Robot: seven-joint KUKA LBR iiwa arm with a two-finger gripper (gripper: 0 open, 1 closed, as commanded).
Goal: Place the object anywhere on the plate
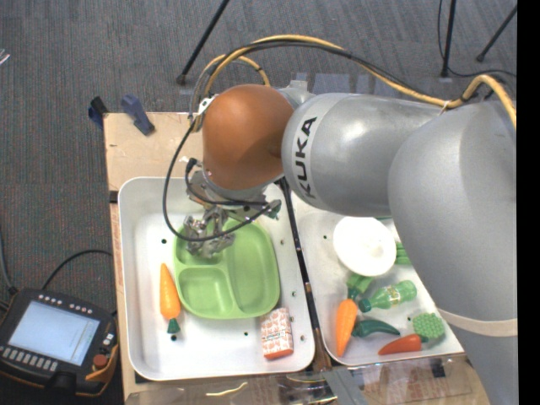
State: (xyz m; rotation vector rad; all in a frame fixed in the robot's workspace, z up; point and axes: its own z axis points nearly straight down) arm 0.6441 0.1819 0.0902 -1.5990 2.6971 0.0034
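Now — end effector (208, 234): metallic, grip unreadable | plate (253, 285): glossy green, 3 compartments — carrot (169, 292) beside

Left bin (135, 226): white. Plate (232, 281): light green, divided. Carrot (169, 292) at its 9 o'clock: orange, dark green stub. Carton (277, 334) at 5 o'clock: white with red-orange print. Right bin (325, 344): white disc (364, 245), orange carrot (345, 326), green bottle (390, 295), red chili (400, 344), green broccoli-like piece (429, 325). Arm (380, 159): grey, orange band (245, 137).
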